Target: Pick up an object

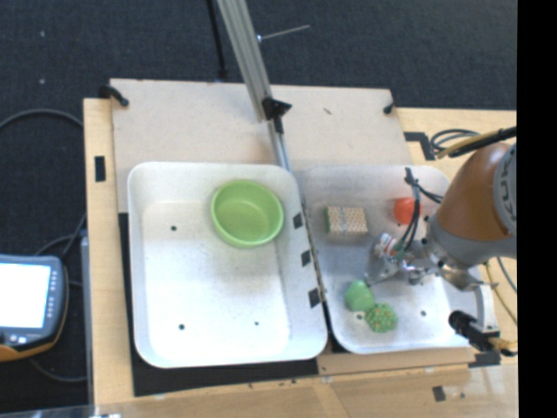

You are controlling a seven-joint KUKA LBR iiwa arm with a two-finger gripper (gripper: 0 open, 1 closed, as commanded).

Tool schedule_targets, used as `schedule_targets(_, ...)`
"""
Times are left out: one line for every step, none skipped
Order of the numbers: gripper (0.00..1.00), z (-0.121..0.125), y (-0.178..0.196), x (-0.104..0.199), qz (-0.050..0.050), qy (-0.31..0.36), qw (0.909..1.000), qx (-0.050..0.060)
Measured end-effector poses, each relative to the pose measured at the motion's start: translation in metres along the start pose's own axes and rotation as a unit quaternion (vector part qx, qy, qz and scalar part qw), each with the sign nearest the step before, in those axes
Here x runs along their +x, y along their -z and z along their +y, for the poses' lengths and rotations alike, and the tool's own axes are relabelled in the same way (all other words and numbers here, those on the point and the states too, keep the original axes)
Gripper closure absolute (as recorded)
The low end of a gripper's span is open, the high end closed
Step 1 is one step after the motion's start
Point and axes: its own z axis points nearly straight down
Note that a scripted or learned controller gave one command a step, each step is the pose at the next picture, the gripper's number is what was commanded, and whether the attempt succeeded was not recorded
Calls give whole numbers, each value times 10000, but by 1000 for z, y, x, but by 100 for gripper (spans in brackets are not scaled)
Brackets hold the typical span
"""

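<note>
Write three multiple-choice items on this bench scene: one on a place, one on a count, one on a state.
1. Where is the green bowl?
A. in the left bin
B. in the right bin
C. on the bench outside both bins

2. How many green items lie in the right bin?
A. none
B. two
C. four

3. How does the bowl stand?
A. upside down
B. on its side
C. upright, mouth up

Answers:
1 A: it sits near the left bin's top edge.
2 B: a smooth green piece and a bumpy green ball lie close together below the pincer.
3 C: its hollow inside faces the camera.
</note>
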Motion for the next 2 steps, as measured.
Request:
schedule_targets(100, 3, 14, -1, 3, -22, 10000, -45)
schedule_targets(100, 3, 73, 7, -4, 27, 10000, -60)
